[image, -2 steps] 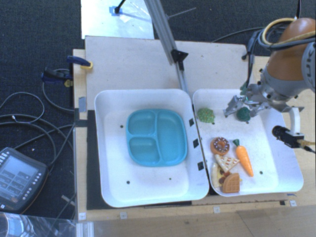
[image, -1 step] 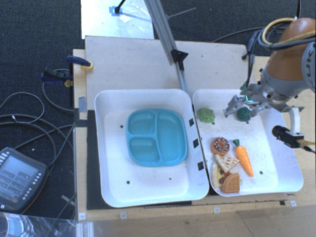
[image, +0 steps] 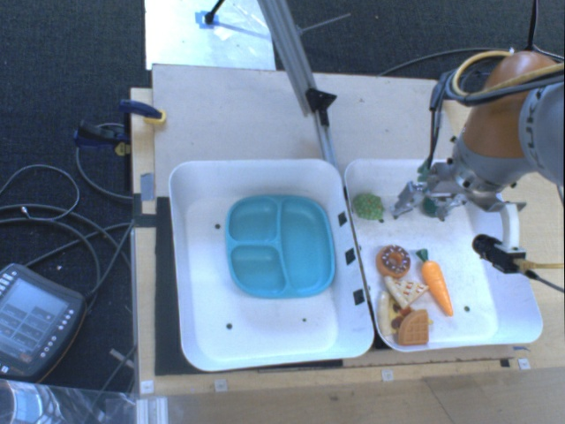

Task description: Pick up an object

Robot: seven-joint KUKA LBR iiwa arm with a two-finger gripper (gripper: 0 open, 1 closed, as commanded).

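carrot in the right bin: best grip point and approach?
Grip the carrot across its orange body mid-length, coming straight down. It lies flat, green top toward the donut, tip pointing to the near wall, so close the pincer across its narrow width. Its right side is free; waffle pieces crowd its left.

Right bin holds the candidate objects. Green knobbly round toy vegetable (image: 368,206) lies at far left, near the divider. Round brown doughnut with dark frosting (image: 394,261) sits mid-bin. Orange plastic carrot with green top (image: 436,284) lies flat beside it, tip pointing near. Pale wedge-shaped toy slice (image: 405,291) and brown waffle piece (image: 412,328) sit at the near-left corner, touching.
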